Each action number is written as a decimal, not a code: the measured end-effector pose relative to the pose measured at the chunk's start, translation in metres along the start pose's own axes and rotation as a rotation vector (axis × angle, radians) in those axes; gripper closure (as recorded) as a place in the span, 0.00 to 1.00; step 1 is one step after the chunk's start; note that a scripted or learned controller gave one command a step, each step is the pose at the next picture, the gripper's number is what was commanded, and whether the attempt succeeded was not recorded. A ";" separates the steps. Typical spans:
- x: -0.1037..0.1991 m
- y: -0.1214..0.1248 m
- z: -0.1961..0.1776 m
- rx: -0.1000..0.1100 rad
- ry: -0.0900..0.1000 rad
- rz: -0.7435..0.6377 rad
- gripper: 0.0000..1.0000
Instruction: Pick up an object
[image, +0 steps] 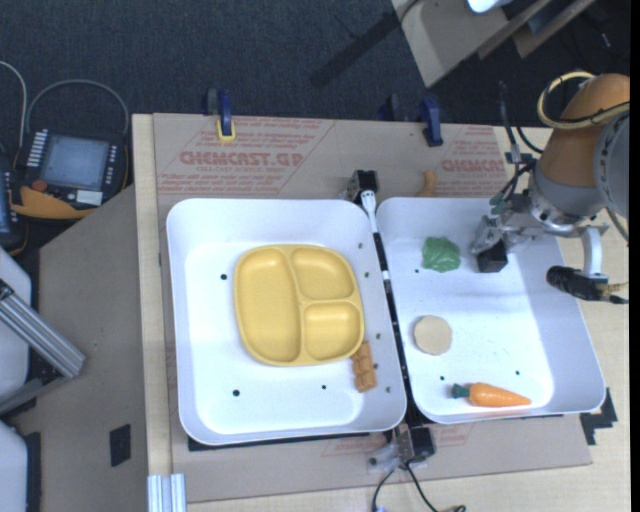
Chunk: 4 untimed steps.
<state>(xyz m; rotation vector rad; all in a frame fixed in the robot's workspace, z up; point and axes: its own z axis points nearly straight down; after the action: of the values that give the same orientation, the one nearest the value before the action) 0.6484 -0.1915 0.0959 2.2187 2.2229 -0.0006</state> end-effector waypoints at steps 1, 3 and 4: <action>-0.007 -0.003 -0.047 -0.006 -0.002 0.002 1.00; -0.011 0.010 -0.158 -0.010 -0.003 0.001 1.00; 0.038 -0.008 -0.145 0.003 0.003 -0.002 1.00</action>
<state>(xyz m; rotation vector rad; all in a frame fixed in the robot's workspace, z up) 0.6401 -0.1533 0.2404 2.2193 2.2289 -0.0010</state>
